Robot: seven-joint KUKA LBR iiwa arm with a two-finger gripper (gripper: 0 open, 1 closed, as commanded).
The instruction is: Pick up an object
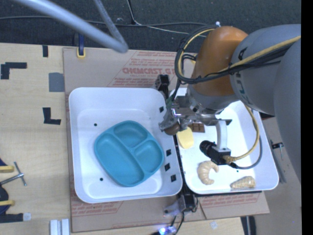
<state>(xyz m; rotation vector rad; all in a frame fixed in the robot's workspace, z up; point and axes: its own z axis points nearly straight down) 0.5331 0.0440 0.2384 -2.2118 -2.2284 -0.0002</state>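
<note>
The grey arm (264, 62), with its orange band (217, 58), looms closest to the lens, reaching in from the right over the seam between the two white bins. Its claw (177, 124) hangs low at the left edge of the right bin (266, 151), just above a pale yellow block (186, 139); whether the claw is released or clenched I cannot tell. Also in the right bin lie a croissant-shaped piece (207, 172) and, near the front corner, a small tan ridged piece (243, 183). The left bin (78, 131) holds a blue divided plate (128, 152). Both bins sit on the cardboard-covered surface (142, 67).
</note>
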